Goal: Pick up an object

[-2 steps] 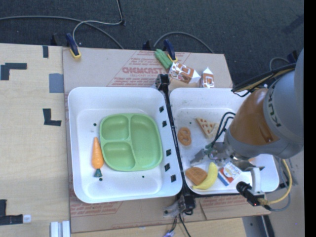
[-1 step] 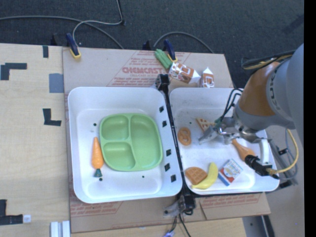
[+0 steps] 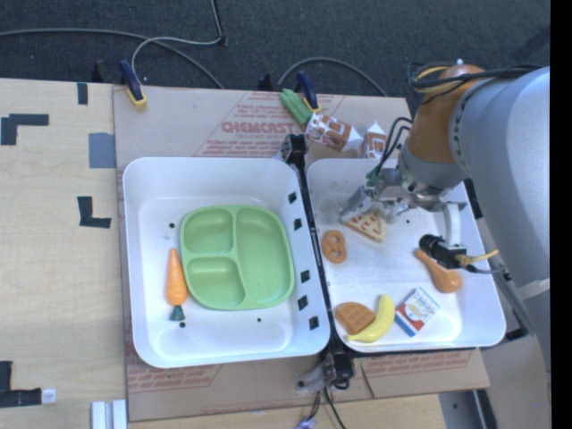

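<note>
Pincer [image 3: 380, 202] over the right bin [image 3: 483, 329]
You are seeing it hanging just above a waffle wedge [image 3: 365, 225], with a pretzel [image 3: 333, 246] lying nearby.

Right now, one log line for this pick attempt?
phase: reaching | gripper: low in right white bin, over triangular toast-like toy slice | grasp: unconfirmed | left bin: green divided plate, orange toy carrot

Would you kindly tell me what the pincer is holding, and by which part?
Cannot be told: the pincer sits right at the toy pizza slice, but a hold isn't visible.
</note>
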You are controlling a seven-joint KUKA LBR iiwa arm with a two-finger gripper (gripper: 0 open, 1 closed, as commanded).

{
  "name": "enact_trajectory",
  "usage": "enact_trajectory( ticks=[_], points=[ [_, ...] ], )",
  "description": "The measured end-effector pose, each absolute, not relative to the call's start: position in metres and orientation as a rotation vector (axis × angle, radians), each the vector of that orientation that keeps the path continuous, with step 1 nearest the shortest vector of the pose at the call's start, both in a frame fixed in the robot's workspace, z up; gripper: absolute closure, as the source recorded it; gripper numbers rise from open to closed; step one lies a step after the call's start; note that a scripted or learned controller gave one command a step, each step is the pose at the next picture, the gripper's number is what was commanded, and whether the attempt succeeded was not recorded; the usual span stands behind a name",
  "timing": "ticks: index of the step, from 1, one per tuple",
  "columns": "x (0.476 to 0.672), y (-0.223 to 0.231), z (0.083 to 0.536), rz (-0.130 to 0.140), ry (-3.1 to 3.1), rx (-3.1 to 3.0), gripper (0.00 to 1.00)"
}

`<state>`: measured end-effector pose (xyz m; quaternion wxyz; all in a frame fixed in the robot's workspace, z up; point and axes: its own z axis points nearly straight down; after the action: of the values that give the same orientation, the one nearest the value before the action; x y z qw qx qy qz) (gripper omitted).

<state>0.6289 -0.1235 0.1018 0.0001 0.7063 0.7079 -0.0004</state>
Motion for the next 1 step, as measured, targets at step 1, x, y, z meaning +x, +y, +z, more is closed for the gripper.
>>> enact_trajectory(
  ticks=[1],
  points=[
    [0.6254, -0.1154, 0.086, -0.002, 2.22, 2.219, 0.0]
  ],
)
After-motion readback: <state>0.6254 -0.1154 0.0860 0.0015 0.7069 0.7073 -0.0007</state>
